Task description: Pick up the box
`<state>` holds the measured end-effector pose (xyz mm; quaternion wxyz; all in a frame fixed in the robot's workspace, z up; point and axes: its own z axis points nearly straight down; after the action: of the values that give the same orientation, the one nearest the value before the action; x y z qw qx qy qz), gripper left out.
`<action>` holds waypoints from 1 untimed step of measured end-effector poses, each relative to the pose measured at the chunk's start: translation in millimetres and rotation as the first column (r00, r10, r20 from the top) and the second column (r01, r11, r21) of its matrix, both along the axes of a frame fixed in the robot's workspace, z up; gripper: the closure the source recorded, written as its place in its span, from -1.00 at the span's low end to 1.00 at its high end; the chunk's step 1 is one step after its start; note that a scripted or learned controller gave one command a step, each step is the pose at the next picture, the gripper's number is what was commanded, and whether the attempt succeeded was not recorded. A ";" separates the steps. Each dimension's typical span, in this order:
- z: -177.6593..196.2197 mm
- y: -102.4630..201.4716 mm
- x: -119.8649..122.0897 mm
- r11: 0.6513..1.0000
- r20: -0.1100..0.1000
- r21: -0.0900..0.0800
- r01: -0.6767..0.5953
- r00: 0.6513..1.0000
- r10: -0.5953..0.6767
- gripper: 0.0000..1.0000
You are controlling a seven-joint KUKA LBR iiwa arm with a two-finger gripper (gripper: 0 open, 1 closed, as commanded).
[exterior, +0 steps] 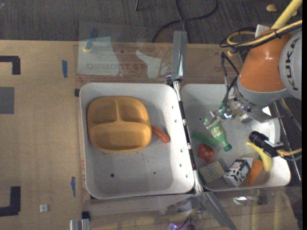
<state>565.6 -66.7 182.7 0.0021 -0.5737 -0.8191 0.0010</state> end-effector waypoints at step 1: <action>35.2 -20.9 12.1 0.999 0.003 -0.001 0.040 0.999 -0.040 1.00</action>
<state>577.8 -87.6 217.9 0.0005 -0.5900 -0.8074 0.0006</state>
